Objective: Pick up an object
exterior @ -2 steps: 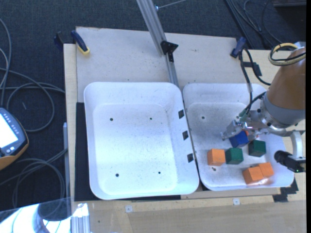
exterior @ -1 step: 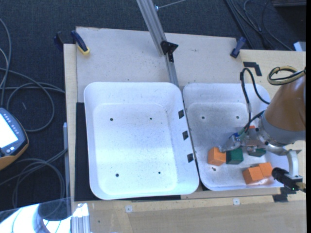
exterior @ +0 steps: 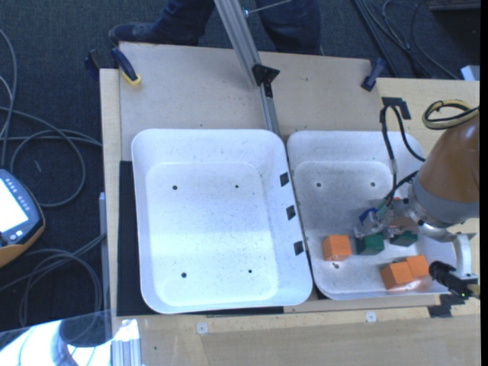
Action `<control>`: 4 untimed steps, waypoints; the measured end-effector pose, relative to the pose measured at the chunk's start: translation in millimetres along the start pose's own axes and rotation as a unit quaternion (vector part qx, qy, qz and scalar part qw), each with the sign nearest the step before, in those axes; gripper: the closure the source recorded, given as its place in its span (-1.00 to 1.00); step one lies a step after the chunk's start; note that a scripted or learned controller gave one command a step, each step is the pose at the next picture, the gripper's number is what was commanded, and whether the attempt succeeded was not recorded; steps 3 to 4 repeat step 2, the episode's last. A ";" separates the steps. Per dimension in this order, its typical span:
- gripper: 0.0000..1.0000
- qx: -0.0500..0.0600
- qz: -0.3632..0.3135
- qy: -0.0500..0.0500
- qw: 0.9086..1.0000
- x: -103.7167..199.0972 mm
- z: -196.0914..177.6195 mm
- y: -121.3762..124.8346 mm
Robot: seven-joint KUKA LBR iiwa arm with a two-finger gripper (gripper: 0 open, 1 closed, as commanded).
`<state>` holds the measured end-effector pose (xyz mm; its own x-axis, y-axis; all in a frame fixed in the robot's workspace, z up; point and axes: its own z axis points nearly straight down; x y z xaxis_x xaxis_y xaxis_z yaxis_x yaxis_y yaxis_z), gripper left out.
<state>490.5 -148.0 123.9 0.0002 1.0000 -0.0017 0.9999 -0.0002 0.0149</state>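
The arm comes in from the right, and its gripper [exterior: 376, 227] is low inside the right bin [exterior: 335, 158]. A small green object [exterior: 373, 243] lies right under the gripper's tip, with something blue beside it. An orange block [exterior: 336, 247] rests on the bin floor just left of the gripper. Near the bin's front right corner sits a second, larger orange block [exterior: 403, 272]. The wrist hides the fingertips, so their gap is not visible.
The left bin [exterior: 206, 219] lies beside the right one. A metal pole [exterior: 244, 44] slants down to the bench between the bins. Black cables [exterior: 393, 139] hang over the right bin's back corner. Clamps sit on the bench's back edge.
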 end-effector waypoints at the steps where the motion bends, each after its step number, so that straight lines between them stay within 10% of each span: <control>1: 1.00 0.004 -0.005 0.003 1.000 104.6 -78.4 30.9; 2: 1.00 0.007 -0.005 0.003 1.000 196.2 -74.8 42.7; 4: 1.00 0.007 -0.005 0.003 1.000 196.2 -74.8 42.7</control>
